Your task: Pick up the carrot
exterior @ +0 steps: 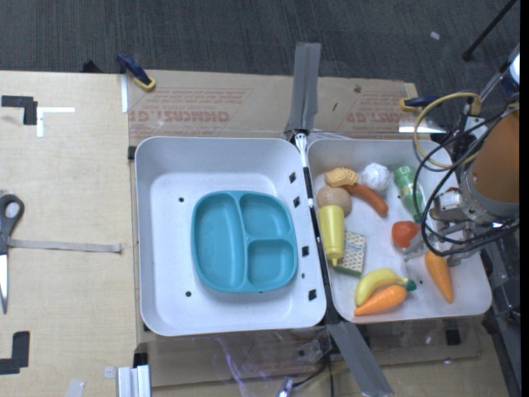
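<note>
Orange tapered toy carrot (439, 278) in the right-hand shallow white bin (475, 304), near its front right corner, thick end up against the underside of the pincer (440, 242), tip pointing toward the bin's front wall. Touching the pincer or lying just under it: cannot tell. Whether the pincer is open or closed: cannot tell either, with cables and wrist hardware crowding it.

Same bin, further left:
- second orange carrot-shaped toy (382, 300), lying against a yellow toy banana (377, 282), well apart from the pincer
- red round tomato-like toy (403, 233) just beside the pincer
- yellow upright bottle shape (331, 231), checked square cracker-like piece (354, 251), reddish sausage-shaped toy (369, 197), green bottle shape (405, 185), white crumpled lump (375, 174)

Left-hand white bin (157, 222): teal three-compartment plastic plate (245, 241) in the middle.

Pale wooden table (58, 288) under everything, brown cardboard sheet (207, 106) behind the bins, blue clamp (136, 71) at its left corner. Dark carpeted floor (248, 15) beyond.

Grey-handled scissors (7, 222) cut off by the left edge. Orange band of the arm (500, 164) partly cut off at the right, wrapped in looping yellow and black cables (438, 131).
</note>
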Robot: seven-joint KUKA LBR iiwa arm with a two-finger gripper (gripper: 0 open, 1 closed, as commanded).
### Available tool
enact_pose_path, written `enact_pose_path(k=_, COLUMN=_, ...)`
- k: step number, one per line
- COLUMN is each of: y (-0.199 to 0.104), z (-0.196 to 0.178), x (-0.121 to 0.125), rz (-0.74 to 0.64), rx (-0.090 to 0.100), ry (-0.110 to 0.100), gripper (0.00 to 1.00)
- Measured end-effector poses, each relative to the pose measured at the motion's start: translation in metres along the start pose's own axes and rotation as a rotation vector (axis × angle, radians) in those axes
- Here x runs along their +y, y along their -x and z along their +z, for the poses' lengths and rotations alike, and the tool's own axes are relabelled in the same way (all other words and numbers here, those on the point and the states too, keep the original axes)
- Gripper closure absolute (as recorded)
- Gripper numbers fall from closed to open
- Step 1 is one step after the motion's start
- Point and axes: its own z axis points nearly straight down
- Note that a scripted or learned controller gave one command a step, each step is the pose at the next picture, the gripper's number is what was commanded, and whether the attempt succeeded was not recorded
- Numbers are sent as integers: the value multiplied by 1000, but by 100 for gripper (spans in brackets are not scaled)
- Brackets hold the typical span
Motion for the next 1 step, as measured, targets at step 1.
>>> enact_pose_path(k=1, y=0, z=-16, x=-5, rz=5, rx=2, ry=-14, gripper=100)
